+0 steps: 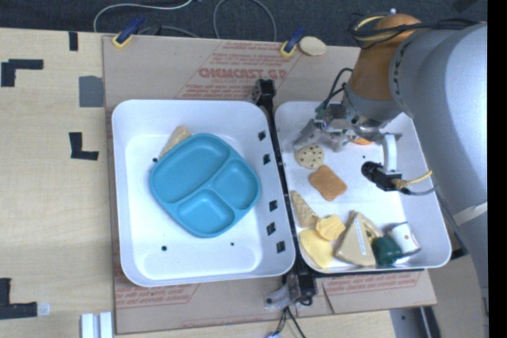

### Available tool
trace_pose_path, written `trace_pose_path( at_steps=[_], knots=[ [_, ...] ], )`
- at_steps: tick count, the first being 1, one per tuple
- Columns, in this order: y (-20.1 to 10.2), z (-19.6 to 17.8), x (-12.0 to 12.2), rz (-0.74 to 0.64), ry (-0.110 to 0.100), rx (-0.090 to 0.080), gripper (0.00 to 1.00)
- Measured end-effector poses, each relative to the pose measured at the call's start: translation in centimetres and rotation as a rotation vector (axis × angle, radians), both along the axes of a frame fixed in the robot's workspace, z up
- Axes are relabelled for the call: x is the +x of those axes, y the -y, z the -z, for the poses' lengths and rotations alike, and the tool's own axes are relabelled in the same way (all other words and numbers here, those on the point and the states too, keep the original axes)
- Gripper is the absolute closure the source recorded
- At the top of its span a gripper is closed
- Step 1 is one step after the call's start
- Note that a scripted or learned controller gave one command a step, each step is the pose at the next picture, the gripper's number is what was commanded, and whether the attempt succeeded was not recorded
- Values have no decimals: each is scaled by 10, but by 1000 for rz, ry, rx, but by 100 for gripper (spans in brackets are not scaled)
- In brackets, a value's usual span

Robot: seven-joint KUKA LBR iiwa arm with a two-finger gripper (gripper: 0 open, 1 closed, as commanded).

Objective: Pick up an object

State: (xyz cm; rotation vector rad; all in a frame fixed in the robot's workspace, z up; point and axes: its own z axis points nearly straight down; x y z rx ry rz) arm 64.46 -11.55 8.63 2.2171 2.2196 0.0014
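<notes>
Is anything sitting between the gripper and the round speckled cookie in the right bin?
Nothing visible does. The gripper hangs just above the round speckled cookie in the right white bin; the tan square cracker lies beyond it.

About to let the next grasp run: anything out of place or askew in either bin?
One oddity: a tan wedge-shaped piece in the left bin lies partly tucked under the blue divided tray, at its upper-left edge. The tray sits skewed to the bin walls. The right bin's food pieces cluster loosely; nothing looks spilled.
</notes>
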Motion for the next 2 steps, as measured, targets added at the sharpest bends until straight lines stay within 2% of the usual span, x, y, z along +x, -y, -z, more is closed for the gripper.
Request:
trace_pose_path(
  at_steps=[1,2],
  knots=[
    [-12,1,25,-1,-2,2,0],
    [-19,-1,-71,2,-1,1,0]
  ],
)
